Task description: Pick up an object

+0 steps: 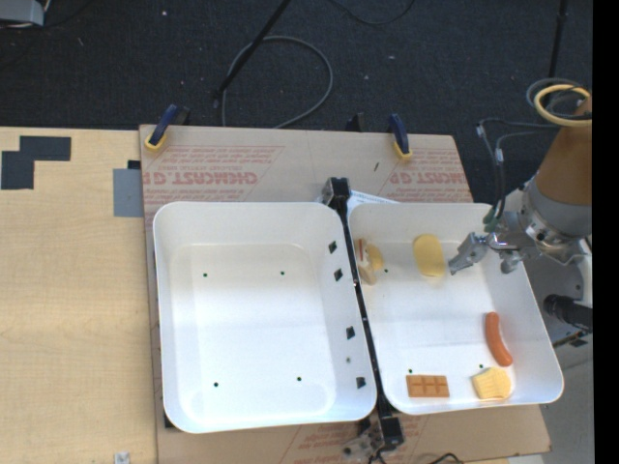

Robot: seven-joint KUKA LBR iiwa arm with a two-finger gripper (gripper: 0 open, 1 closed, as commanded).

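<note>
The right bin [455, 336] holds several small food toys. A pale yellow rounded piece [428, 256] lies near its back. A tan bun-like piece [368, 260] rests against the divider. A red-orange sausage [498, 339] lies by the right wall. A brown waffle [427, 386] and a yellow cheese wedge [492, 384] sit along the front. My gripper [486, 262] hangs over the bin's right rear, just right of the pale yellow piece. Its fingers are spread and open, with nothing between them.
The left bin [193, 375] stands beside the right one, joined by a black clip strip [350, 298]. The arm [566, 191] comes in over the right bin's right edge. Blue and yellow clamps [398, 135] hold the board at the back.
</note>
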